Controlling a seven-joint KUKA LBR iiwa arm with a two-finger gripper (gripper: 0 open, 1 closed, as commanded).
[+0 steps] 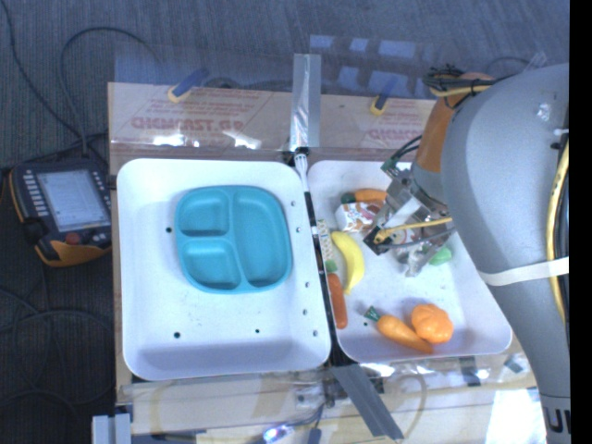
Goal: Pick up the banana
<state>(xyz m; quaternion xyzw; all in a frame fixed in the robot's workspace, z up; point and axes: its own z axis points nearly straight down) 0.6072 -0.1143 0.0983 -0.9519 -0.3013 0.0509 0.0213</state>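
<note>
Lying along the left side of the right bin (481, 314), the banana (350, 258) curves close to the wall that divides the two bins. Just beyond its upper end sits a small white and red packet (355, 215), with an orange item (370, 195) behind that. A slim orange-red piece (337, 302) lies just below the banana's lower end, against the same wall. Nearer the front of this bin rest a carrot (398, 329) with a green top and a round orange fruit (432, 323), touching each other.

The gripper (407, 237) hangs over the middle of the right bin, to the right of the banana and apart from it; how far its fingers are spread I cannot tell, and nothing is visibly between them. A small green thing (440, 255) lies just beside it.

The left bin (148, 340) holds a blue divided plate (231, 238). A handheld control pendant (61, 208) rests on the floor to the left of the bench.
</note>
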